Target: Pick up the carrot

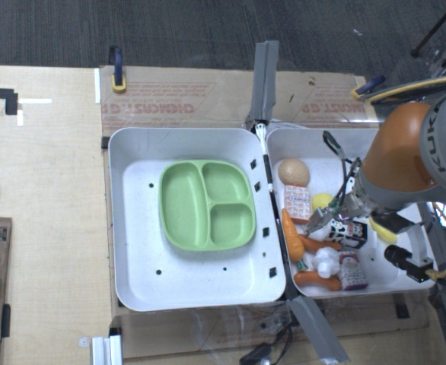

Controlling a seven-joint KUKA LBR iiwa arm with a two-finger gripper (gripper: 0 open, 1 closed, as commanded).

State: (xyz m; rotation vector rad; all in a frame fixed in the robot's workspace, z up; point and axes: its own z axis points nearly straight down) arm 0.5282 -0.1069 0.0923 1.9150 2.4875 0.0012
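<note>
Carrot point(291, 236) lies along the right bin's point(406, 280) left wall, lower right of frame. Probably light, stiff, slick, so I'd pinch mid-body. Can't tell my end effector's point(326, 223) state.

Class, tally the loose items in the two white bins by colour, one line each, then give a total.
Green divided plastic plate: 1
Orange carrot-like pieces: 3
Tan round bread roll: 1
Yellow item: 1
White garlic bulb: 1
Printed packets: 2
Total: 9

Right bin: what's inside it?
The right bin holds carrots, one along its left wall, a beige ball, a small printed carton, something yellow and white garlic-like pieces. The arm and gripper cover the bin's middle.
</note>
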